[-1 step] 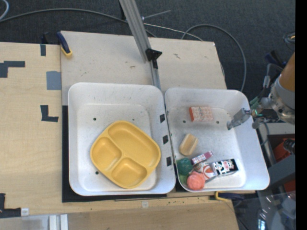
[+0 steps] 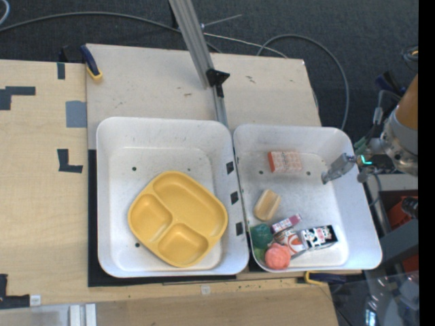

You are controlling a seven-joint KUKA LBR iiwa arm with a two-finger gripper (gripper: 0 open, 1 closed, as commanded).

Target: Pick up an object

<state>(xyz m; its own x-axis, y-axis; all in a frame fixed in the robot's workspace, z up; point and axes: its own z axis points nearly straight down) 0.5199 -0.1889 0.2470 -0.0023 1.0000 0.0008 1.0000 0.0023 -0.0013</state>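
The right bin [image 2: 353, 209] holds several small objects. An orange and white box [image 2: 284, 160] lies near its far side, with a tan block [image 2: 267, 204] closer to the middle. A green item [image 2: 261, 236], a pink ball [image 2: 277, 257], a small pink packet [image 2: 287, 223] and a black and white carton [image 2: 314, 237] crowd the near edge. My gripper [image 2: 338, 168] hangs over the bin's right side, right of the orange box and apart from it. I see nothing held in it.
A yellow divided tray [image 2: 178, 217] lies in the left bin [image 2: 109, 182]. A grey metal post [image 2: 197, 43] slants down to the junction of the bins. Cables run across the dark floor behind the bench.
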